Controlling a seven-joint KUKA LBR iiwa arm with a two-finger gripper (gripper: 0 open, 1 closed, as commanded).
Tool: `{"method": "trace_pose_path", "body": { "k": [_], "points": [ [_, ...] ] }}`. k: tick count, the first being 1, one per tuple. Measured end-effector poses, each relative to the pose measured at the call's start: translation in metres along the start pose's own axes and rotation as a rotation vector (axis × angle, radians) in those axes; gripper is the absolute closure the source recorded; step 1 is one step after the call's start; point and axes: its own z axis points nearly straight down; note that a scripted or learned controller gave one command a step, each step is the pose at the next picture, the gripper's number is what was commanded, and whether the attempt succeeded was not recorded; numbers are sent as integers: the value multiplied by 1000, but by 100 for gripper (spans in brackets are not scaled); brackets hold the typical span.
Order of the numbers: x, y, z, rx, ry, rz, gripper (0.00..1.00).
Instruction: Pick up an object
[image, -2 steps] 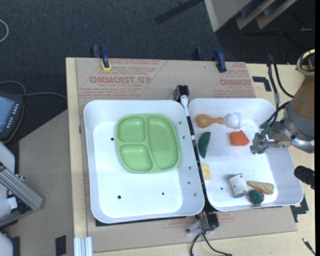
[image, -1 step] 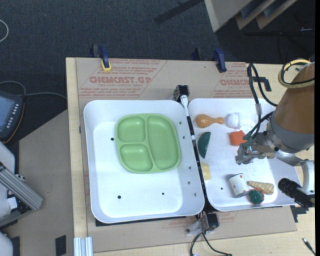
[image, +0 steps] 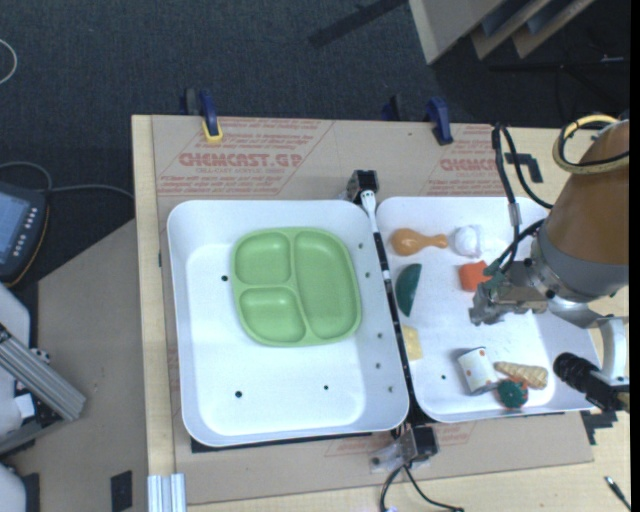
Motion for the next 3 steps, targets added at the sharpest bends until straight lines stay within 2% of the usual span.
{"method": "trace_pose_path", "body": {
  "k": [1, 2, 3],
  "points": [
    [17, 3, -3, -1, 0, -1, 100],
    [0, -4, -1, 2, 0, 4, 100],
    [17, -3, 9, 4, 1, 0, 100]
  ]
}}
